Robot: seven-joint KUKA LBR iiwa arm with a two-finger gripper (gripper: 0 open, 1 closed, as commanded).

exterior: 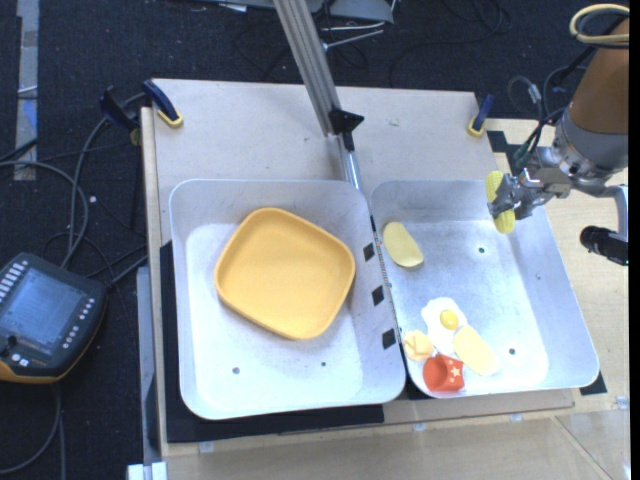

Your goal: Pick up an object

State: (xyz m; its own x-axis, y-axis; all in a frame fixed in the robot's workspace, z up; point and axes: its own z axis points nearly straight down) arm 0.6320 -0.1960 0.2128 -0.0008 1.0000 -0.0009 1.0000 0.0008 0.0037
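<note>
Left bin (200, 388): shallow, white, rounded corners. Holds one yellow plate (286, 271), square with rounded corners, lying flat near the bin's middle, slightly toward its far edge.

Metal rail (312, 58): slanting down from the far side of the bench (260, 133) to the seam between the two bins.

Right bin (540, 298): shallow, white, touching the left bin along its left edge. Contents:
- Pale yellow oval piece (403, 245), near the left edge, toward the far left corner.
- Toy fried egg (446, 319), white with yellow yolk, toward the near edge.
- Small yellow lump (417, 345), just beside the egg, close to the near left corner.
- Red toy piece (443, 372), at the near edge, touching or nearly touching the lump.
- Long pale yellow piece (476, 350), just right of the egg and the red piece.

Gripper (508, 206): above the far right corner of the right bin. Yellow object (499, 200) seen at the fingertips, raised off the bin floor. Fingers closed around this yellow object. Object's exact shape too small to tell.
</note>
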